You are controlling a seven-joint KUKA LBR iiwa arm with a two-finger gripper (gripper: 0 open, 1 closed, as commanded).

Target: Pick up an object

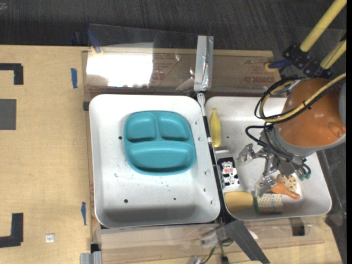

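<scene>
The right bin [242,114] holds several small objects. A yellow banana [215,128] lies along its left wall. A small black-and-white toy [227,171] sits below it. A tan rounded piece [238,201] and a speckled cylinder [270,203] rest by the front wall. An orange carrot-like toy [285,189] lies just right of them. My gripper [270,176] hangs low over the carrot and the cylinder, with the orange wrist band [311,114] above it. Metal linkage hides the fingertips.
The left bin [110,191] carries a teal divided plate [159,141] in its middle. A clear plastic sheet and a taped divider [203,62] stand behind the bins. Yellow-wrapped cables [324,18] run in from the top right.
</scene>
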